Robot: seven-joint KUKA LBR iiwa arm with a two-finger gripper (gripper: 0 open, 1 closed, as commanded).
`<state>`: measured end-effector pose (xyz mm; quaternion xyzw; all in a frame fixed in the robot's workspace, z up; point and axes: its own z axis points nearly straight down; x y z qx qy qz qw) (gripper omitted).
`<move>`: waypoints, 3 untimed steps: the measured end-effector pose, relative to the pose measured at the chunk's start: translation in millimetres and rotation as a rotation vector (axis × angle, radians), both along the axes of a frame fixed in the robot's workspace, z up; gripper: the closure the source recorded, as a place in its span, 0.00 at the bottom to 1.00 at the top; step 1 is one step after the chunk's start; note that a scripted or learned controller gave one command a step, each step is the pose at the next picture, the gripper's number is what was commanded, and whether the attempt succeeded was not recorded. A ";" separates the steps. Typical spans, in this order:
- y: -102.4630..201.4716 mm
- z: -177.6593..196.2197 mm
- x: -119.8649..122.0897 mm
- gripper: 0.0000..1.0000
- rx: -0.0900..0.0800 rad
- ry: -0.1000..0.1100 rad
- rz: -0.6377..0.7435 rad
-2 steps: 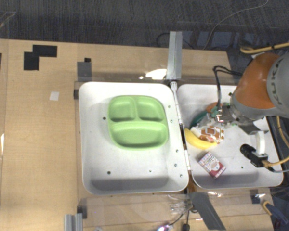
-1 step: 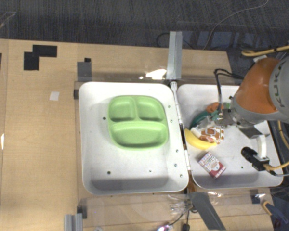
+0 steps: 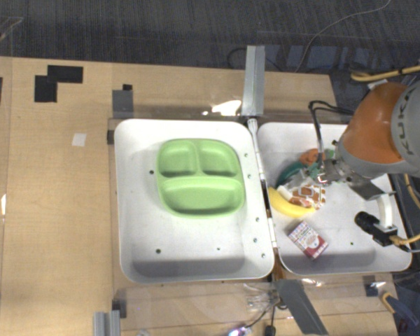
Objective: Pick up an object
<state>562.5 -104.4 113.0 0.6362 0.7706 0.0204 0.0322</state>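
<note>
**Arm over the right bin, objects clustered at its left side**

The arm (image 3: 388, 128), grey with a broad orange band, enters from the right edge of the frame and reaches down into the right bin (image 3: 350, 254). The gripper (image 3: 324, 173) sits at the centre of that bin, above a cluster of objects. Whether it is open or closed cannot be told from this angle, and no object can be seen held in it.

Objects in the right bin:
- A yellow banana (image 3: 288, 207), curved, lying near the bin's left wall, just below centre.
- A white packet with red-orange markings (image 3: 308, 194), touching the banana's upper right side and lying just beside the gripper.
- A dark green item (image 3: 292, 169), above the packet, partly covered.
- An orange-red item (image 3: 309, 157), at the upper edge of the cluster, beside the arm.
- A small box with a red and white printed face (image 3: 308, 240), lying apart from the cluster toward the lower centre of the bin, turned at an angle. Its print is too small to read.

The left bin (image 3: 136, 250) holds a light green divided tray (image 3: 199, 176), with two small compartments above one long compartment, at the bin's centre.

Partial lettering shows on the grey arm housing at the right edge; it cannot be read in full.
</note>
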 end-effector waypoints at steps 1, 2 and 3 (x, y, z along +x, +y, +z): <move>-0.9 -0.2 -1.5 0.00 0.003 -0.001 -0.005; -2.5 0.0 -7.8 0.00 -0.002 -0.002 0.049; -0.7 13.6 -5.2 1.00 0.001 -0.008 0.052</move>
